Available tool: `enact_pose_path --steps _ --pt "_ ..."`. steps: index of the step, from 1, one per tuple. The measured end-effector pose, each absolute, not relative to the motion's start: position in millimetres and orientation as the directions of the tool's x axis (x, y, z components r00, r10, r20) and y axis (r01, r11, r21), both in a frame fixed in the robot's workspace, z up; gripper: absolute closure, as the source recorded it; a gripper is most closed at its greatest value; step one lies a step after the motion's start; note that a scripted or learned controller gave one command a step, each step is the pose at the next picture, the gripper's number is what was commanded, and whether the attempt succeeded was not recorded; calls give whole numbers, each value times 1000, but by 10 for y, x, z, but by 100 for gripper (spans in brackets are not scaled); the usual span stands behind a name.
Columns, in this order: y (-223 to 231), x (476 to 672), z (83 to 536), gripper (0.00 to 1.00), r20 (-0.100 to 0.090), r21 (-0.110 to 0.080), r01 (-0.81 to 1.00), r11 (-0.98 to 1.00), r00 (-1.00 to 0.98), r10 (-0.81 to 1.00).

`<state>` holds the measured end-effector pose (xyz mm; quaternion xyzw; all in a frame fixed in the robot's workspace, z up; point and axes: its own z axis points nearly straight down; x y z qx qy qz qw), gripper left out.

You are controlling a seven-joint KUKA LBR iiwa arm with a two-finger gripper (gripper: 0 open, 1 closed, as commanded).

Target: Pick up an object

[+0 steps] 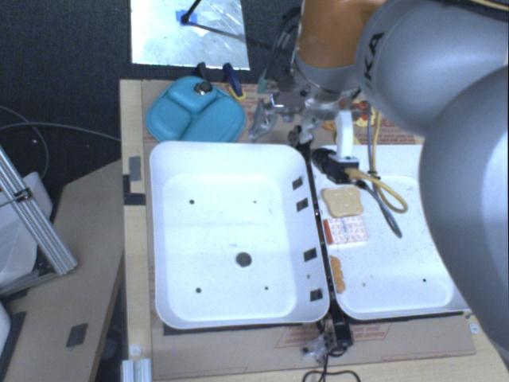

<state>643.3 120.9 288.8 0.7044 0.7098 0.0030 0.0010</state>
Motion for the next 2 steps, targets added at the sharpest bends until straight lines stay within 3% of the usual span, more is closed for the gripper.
enact_pose_path --steps 1,2 --pt "1629 5240 2823 0 2 -7 1000 10 -10 1000" --pt "1879 6040 2750 0 2 7 1000 6 -6 1000"
